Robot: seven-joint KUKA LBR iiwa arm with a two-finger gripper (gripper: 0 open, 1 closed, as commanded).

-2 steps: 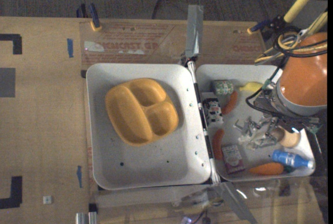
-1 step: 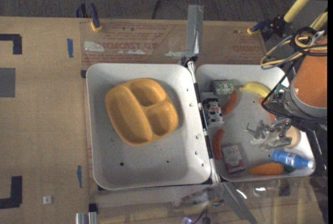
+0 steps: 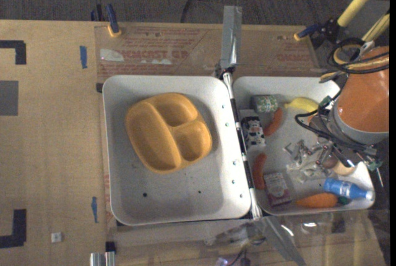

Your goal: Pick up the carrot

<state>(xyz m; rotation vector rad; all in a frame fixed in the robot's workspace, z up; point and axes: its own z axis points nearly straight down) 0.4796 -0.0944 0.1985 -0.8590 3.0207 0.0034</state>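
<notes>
Right bin [image 3: 362,204]: one carrot [image 3: 317,200], two sausages [image 3: 273,122].

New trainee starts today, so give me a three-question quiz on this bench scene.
1. True or false: the yellow divided plate lies in the left bin.
2. Which lies right beside the carrot? A) blue bottle B) yellow divided plate C) cow-patterned toy
3. Fill in: the arm hangs over the ____ bin.

Key: 1 true; 2 A; 3 right.
</notes>
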